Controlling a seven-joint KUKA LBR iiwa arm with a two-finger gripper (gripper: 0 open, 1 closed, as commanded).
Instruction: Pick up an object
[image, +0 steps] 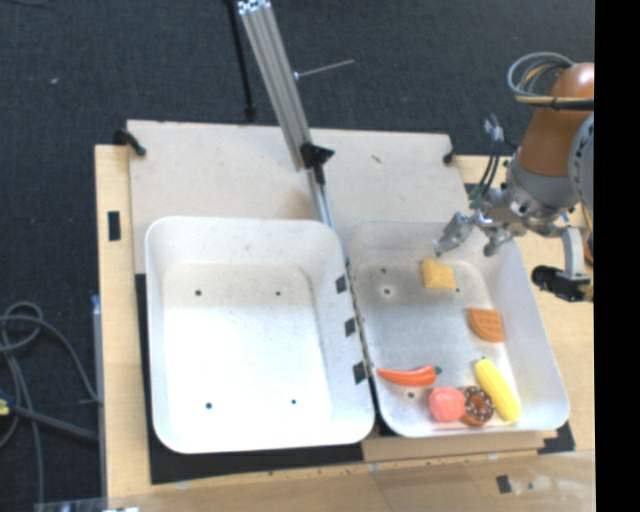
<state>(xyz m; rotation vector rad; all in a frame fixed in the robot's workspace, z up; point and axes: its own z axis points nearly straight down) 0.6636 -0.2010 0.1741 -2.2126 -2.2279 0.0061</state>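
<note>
My gripper (473, 238) hangs over the far right corner of the right bin (405, 300), its two fingers spread open with nothing between them. A yellow block (437, 274) lies just below and left of the fingertips, apart from them. Further toward the near side lie an orange slice-shaped piece (486, 323), a yellow corn cob (497, 389), a red chili pepper (407, 376), a pink round fruit (447, 404) and a dark red patterned piece (478, 405).
The left bin (245, 330) sits beside the right one, with a black divider between them. A slanted metal post (285, 95) rises behind the bins. Cables lie on the floor at the left.
</note>
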